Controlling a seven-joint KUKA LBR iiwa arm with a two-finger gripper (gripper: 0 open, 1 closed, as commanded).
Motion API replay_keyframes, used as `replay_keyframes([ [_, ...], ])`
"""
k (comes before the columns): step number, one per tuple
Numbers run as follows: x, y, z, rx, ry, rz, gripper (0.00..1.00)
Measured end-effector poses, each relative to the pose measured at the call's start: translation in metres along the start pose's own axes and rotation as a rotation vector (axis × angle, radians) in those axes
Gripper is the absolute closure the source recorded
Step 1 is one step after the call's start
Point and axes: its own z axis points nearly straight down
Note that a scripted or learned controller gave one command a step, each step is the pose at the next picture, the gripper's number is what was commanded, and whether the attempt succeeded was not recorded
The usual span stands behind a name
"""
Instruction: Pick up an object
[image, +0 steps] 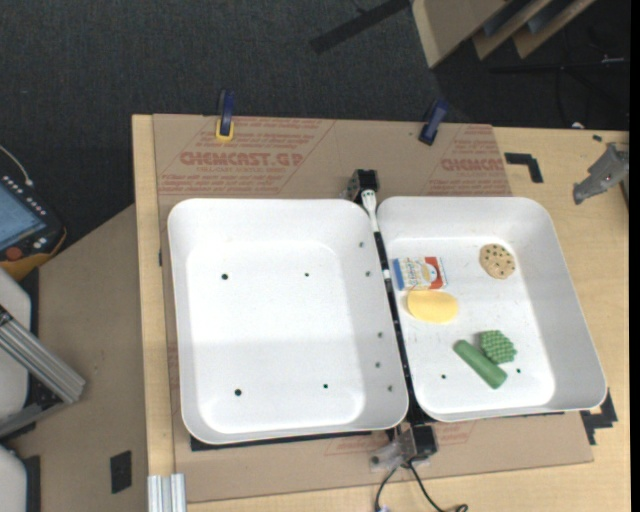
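Likely trouble: gripper (600, 176), open or closed untellable, sits well apart from cookie (497, 260); beyond it, touching green pieces (481, 365) invite a fumbled grab

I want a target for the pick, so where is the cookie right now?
The cookie lies in the right bin, near its far right corner, right of the small printed packet and above the green pieces.

At the frame's right edge, the end effector (601, 175) shows as pale grey, angular metal.
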Motion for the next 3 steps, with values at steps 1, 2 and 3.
replay_keyframes([
  [1,-0.002,-0.004,-0.001,0.018,0.004,0.006,1.00],
  [2,-0.025,-0.064,-0.063,0.016,0.004,0.012,1.00],
  [3,-0.015,-0.029,0.100,0.038,0.014,0.007,1.00],
])
